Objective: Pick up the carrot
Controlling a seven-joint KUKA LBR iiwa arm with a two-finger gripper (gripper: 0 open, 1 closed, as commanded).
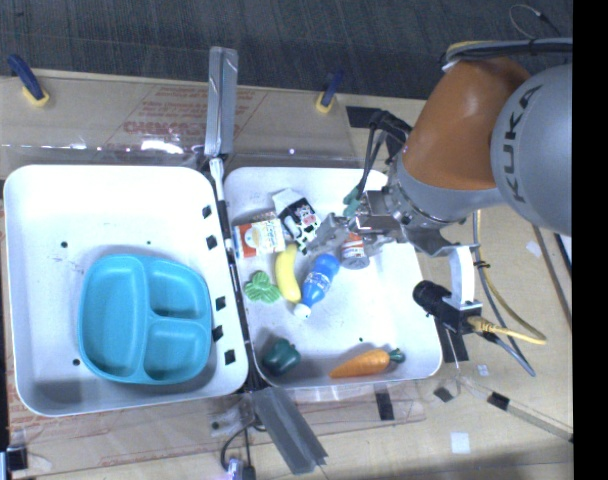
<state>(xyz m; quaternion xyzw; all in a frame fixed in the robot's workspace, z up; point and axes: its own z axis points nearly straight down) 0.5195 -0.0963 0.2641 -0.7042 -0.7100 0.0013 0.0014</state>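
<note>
Two shallow white plastic bins sit side by side on a tan tabletop (544, 368), seen from above at a slant. The left bin (44, 208) holds a light blue plastic plate with three compartments (144, 318). Faint reddish printing shows on the cardboard-coloured surface (174, 108) behind the bins, too pale and warped to read.

The right bin (404, 318) holds several small toy-like items. The orange plastic carrot with a green top (362, 362) lies on its side near the front wall of this bin, towards the right corner, well apart from the arm. To its left sits a dark green rounded item (280, 354), hard to identify. Farther back lie a yellow plastic banana (287, 274), a small green leafy piece (260, 288), a blue and white bottle (318, 280), a small orange and white carton (258, 236) and a black and white patterned carton (298, 218). Their labels are too small to read.

The grey arm with a broad orange band (464, 128) reaches in from the right; dark lettering on its grey casing is cut off at the edge. Its pincer (346, 230) hangs over the middle of the right bin, just above the bottle's upper end. Whether it is released or clenched cannot be told, as the tips blur into the clutter beneath.
</note>
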